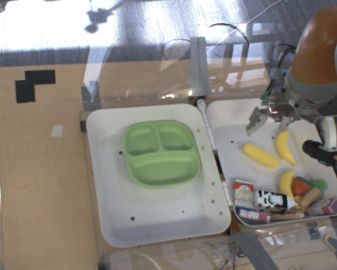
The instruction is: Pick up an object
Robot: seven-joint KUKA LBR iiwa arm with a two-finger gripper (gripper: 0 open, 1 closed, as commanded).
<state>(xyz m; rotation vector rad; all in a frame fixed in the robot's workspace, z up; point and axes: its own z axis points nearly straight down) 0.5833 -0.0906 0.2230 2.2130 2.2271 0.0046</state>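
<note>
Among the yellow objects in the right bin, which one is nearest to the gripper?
The curved banana, lying just below the gripper. The corn cob lies further left, and the other yellow piece sits lower, by the carrot.

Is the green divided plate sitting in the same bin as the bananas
No, the green divided plate lies alone in the left bin, while the bananas lie in the right bin.

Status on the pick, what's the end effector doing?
End effector open, above right bin, holding nothing. Banana just below it, corn beside. Nothing between it and the banana.
</note>
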